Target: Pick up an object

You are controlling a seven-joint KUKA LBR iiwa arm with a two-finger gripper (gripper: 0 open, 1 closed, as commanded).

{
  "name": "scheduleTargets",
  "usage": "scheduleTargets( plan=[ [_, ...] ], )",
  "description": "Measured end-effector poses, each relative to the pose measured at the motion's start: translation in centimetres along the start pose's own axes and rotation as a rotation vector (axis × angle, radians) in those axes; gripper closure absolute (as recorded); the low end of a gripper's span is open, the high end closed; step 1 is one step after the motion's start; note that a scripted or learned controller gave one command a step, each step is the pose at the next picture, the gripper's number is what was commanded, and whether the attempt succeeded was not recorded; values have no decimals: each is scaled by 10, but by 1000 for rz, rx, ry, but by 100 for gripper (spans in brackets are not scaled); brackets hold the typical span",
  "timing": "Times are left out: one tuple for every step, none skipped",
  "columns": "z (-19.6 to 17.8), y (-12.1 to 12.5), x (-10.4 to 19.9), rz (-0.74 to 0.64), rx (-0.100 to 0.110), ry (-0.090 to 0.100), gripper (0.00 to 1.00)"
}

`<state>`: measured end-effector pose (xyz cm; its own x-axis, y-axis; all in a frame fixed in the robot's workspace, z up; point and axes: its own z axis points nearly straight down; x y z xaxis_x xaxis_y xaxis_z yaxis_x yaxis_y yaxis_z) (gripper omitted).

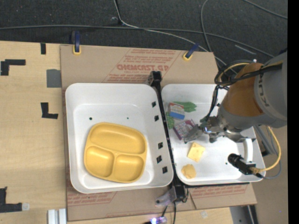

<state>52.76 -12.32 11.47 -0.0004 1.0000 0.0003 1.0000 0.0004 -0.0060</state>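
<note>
Camera view: end effector (194, 133) low in right bin (224, 175), finger state impossible to tell; purple packet (183, 128) touching its tip, toward the divider; yellow cheese wedge (196, 151) just beside, nearer the front rim; both candidates close.

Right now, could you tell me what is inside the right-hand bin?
The right-hand bin holds a pale yellow block, a small tan lump, and a cluster of a green item, a blue-red packet and a purple packet. The gripper and arm cover part of the floor.
</note>
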Motion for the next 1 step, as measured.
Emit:
scheduleTargets(
  plan=[
    [31, 0, 0, -1, -5, -2, 0]
  ],
)
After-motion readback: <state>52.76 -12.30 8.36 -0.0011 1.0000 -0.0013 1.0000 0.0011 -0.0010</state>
